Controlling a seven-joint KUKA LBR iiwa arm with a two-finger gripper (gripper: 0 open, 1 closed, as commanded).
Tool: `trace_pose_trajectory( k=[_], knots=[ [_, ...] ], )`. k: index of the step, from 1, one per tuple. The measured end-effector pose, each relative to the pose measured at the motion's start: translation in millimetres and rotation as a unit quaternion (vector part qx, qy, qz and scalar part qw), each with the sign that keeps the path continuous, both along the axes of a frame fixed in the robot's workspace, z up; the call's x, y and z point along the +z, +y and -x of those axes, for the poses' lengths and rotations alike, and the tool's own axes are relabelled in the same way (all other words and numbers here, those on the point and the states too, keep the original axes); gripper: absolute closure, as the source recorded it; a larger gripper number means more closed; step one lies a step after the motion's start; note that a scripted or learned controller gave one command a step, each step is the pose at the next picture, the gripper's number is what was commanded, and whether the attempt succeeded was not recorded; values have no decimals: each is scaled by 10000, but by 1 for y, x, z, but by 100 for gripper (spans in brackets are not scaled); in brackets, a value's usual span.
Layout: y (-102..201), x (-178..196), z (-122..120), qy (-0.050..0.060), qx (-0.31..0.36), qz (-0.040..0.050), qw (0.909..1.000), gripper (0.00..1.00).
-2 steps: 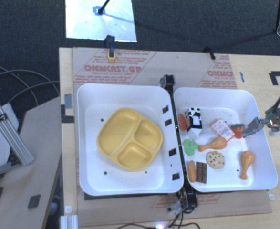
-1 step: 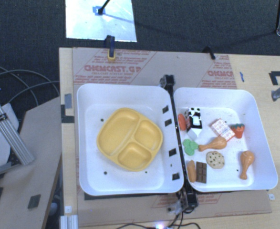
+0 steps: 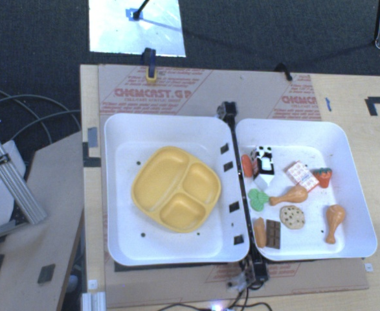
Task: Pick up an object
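Objects to pick: a scatter of toy food in the right bin, all in its middle and lower part.
Drumstick, centre: tan; long axis runs left-right with a slight rise to the right, fat end to the right, just below the pink wafer.
Drumstick, right: tan-orange; long axis near upright, fat end up, thin end down toward the bin's front wall.
Black-and-white piece: blocky, uppermost of the group, just beside an orange-red piece that stands lengthwise up-down on its left.
Pink wafer: squarish, checked, tilted; a red strawberry-like piece is just beside it on the right.
Green piece: leafy, at the thin end of the centre drumstick.
Cookie: round, speckled, below the centre drumstick.
Brown bar and orange stick: side by side, both lengthwise up-down, near the front-left corner.
Gripper: cannot tell its state or where the objects lie relative to it.
Left bin: holds a yellow divided plate, turned slantwise.
Bench: brown board with red lettering under both bins.
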State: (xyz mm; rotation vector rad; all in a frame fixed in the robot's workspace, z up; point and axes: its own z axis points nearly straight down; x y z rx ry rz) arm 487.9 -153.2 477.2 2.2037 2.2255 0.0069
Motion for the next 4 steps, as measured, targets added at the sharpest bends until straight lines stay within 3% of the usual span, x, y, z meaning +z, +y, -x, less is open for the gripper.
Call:
trace_pose_trajectory(
  k=[1,2,4],
  knots=[
    [-54,-118,2,82,-70,-19,9999,100],
    [-52,-100,0,11,-17,0,10000,100],
    [-52,-78,-2,-27,28,18,10000,100]
  ],
)
